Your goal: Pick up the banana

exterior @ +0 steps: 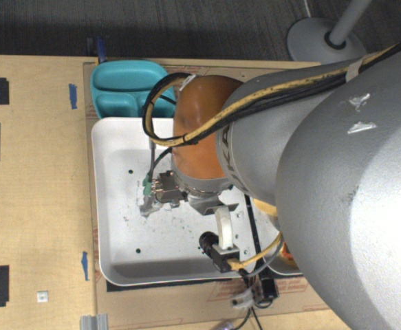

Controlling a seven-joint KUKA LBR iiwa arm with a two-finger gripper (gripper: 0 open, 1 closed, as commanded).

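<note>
1. The arm [303, 157] hangs low over the left white bin [117, 205], so this looks like the reach toward a grasp.
2. The banana's place cannot be told; perhaps it lies under the wrist.
3. Whether the jaws stand apart or together cannot be told.
4. A teal tray [121, 84] sits on the desk [35, 184] just behind the bin; the bulky arm blocks sight of the second bin.

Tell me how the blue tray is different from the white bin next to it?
The teal-blue tray is coloured, while the white bin is plain white. The tray looks smaller than the bin. The tray sits at the bin's far end and is split into compartments; the bin has one speckled floor. Both have rounded corners, and the arm covers part of each.
</note>
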